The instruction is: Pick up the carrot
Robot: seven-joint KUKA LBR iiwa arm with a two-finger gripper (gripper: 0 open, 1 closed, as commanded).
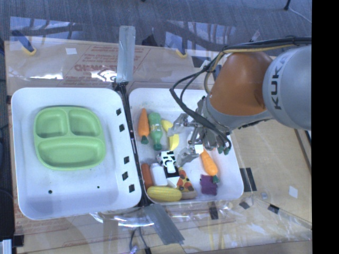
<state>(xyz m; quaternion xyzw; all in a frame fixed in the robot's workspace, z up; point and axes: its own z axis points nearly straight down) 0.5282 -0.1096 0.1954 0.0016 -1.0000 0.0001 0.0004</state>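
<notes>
Gripper sits low in the right bin, near the middle of the picture, and its metal fingers are spread apart with nothing between them. Just to its lower right lies an orange carrot, slanted, close to the fingers but not pinched by them. A second orange carrot lies further left, near the wall between the two bins, next to a green bottle. A small yellow piece rests between the bottle and the gripper. Below the gripper sits a black and white toy, and under that a little pizza slice. A purple thing lies under the first carrot. A yellow corn cob lies along the bottom wall of the bin, with a reddish sausage just above its left end.

Above the gripper is the big orange band of the arm, and the grey part at the right shows the letters "KU". Black cables loop beside it.

Over in the left bin rests a green plate with three sections. Red writing on the cardboard at the top is too blurry to read.
</notes>
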